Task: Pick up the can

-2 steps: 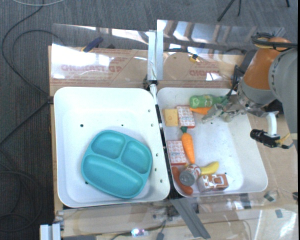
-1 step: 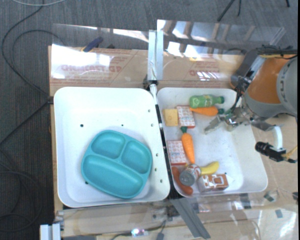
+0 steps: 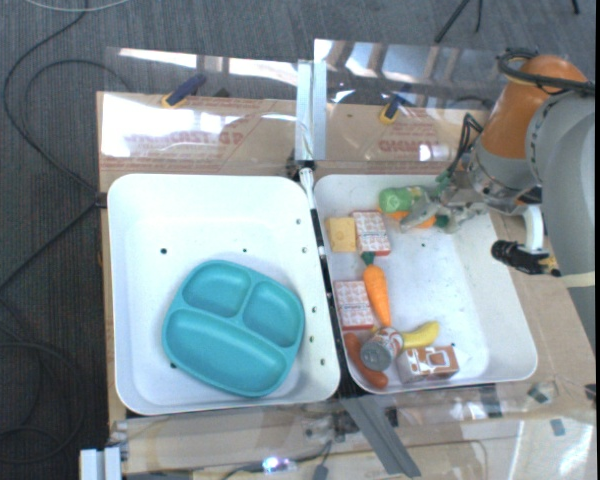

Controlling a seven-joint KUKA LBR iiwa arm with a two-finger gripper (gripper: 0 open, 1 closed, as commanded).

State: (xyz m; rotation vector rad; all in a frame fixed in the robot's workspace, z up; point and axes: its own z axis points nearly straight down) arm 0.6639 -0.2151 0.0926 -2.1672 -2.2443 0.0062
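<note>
We read the can (image 3: 379,351) as the small grey cylinder at the near end of the right bin (image 3: 500,313), lying tilted with its round end up towards the camera. It's hemmed in: touching a red piece (image 3: 364,360) on its left, a banana (image 3: 421,334) just beside it on the right, a brown-and-white carton (image 3: 427,364) at its lower right, and the carrot (image 3: 378,296) tip just above. Our guess is rigid metal or hard plastic, light, smooth and a bit slippery, so it won't deform but may roll or squirt out of a weak pinch. Best hold looks like across the curved side wall, fingers straddling the body, not on the end rims; the neighbours leave little room for the fingers to get in. Gripper (image 3: 442,211) sits at the far end of the same bin, near a green item (image 3: 398,201), well apart from the can. We cannot tell whether the jaws are apart or together; they blur into the clutter there. Labels: nothing readable on the can; carton print is too small. Faint red lettering on the cardboard (image 3: 180,138) behind the bins is also illegible. Left bin (image 3: 140,268) carries a teal tray (image 3: 235,325).
</note>
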